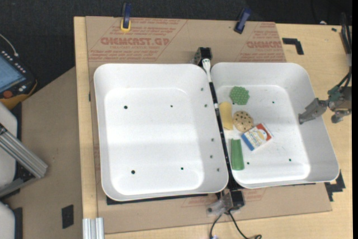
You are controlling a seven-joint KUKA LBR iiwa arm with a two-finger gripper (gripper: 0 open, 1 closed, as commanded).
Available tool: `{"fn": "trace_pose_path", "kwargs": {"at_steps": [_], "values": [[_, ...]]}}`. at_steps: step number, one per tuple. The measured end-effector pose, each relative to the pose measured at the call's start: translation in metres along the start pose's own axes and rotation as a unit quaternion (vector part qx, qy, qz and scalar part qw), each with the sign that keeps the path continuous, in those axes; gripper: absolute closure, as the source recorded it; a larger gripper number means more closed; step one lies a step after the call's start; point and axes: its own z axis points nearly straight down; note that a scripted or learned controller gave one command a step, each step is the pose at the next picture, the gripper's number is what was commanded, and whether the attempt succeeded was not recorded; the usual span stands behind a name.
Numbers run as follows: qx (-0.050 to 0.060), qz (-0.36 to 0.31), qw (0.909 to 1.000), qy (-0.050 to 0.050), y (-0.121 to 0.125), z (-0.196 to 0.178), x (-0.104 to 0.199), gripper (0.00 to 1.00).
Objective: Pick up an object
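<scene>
- Right bin holds a cluster of small things by its left wall
- Green knobbly round piece sits farthest back, a speckled tan cookie just in front of it
- Pale yellow block hugs the wall, green stick lies nearer the front
- Red, white and blue packet lies tilted beside the cookie
- Gripper hangs at the bin's right rim, well apart from the cluster, nothing in it; whether it is apart or together, cannot tell
</scene>
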Motion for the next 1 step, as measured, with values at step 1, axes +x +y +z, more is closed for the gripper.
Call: {"fn": "trace_pose_path", "kwargs": {"at_steps": [1], "values": [[-0.002, 0.0, 1.0, -0.001, 0.0007, -0.0108, -0.0003, 1.0]]}}
